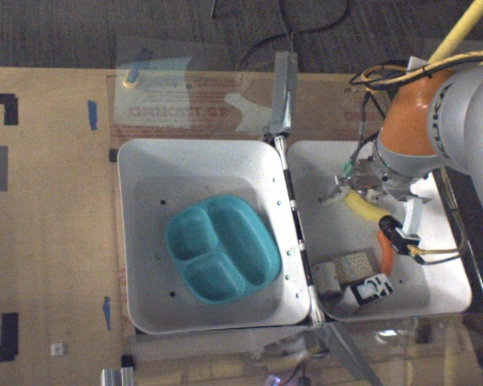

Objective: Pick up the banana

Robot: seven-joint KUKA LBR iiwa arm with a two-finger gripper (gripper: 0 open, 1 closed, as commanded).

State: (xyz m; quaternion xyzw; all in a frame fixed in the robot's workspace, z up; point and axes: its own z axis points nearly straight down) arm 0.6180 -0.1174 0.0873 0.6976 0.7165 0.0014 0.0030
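Observation:
The banana (364, 207), yellow and partly covered by the arm's wrist, lies in the right bin (322, 163) near its middle. My gripper (356, 188) hangs right over the banana's upper end, at or just above it. From this slanted top view I cannot tell whether the gripper touches the banana or has it in its grip. The grey arm with its orange band (406, 127) reaches in from the upper right and hides the far right part of that bin.
An orange carrot-like piece (385, 254) lies just right of the banana. A tan sponge (355, 264), a grey cylinder (325, 277) and a black-and-white item (372, 289) sit near the bin's front. A teal divided plate (222, 248) rests in the left bin (145, 167).

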